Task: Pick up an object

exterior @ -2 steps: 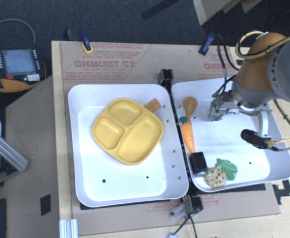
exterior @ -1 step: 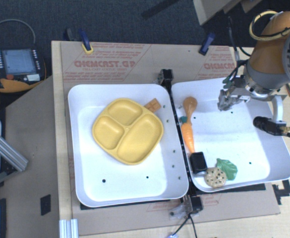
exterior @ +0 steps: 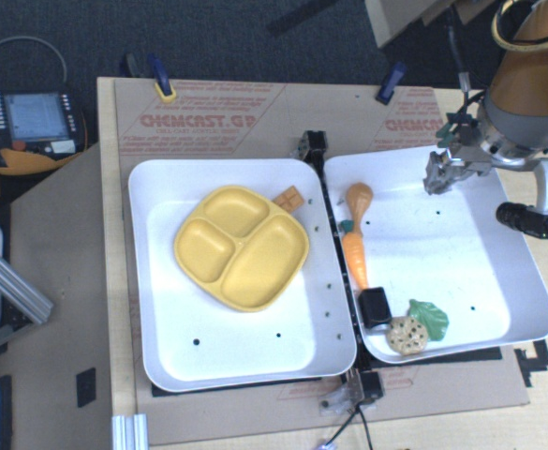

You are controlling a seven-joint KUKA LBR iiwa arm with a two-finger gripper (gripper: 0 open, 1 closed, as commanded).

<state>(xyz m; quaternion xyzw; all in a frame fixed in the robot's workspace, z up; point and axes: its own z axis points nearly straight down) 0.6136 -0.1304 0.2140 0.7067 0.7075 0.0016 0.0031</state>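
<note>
1. Over on the right bin [exterior: 498,279], near its far right corner, hangs the gripper [exterior: 437,178]; it sits above bare white floor with nothing under it or between its tips, so it's carrying nothing; whether the claw is apart or together I honestly cannot tell, it's too small and dark from this angle.
2. Anything counts as the object here, and all the loose stuff in that bin is piled along its left wall: a wooden-looking peg [exterior: 358,201] at the top, an orange carrot [exterior: 354,259] just below it and about touching it, then a black block [exterior: 375,307], then a round cookie [exterior: 407,336] with a green leafy piece [exterior: 431,318] right beside it at the near edge.
3. My guess is they've slid toward that wall because the bin floor dips that way, which makes them awkward; a finger has little room between the carrot and the rim.
4. Left bin [exterior: 161,326] holds a yellow divided plate [exterior: 242,247] lying flat in the middle, with a small brown block [exterior: 289,198] tucked at its upper right edge, touching it.
5. Gripper is well apart from every item, so I'd say the pick hasn't really started; cookie or leaf looks like the easiest target since they're furthest from the wall.
</note>
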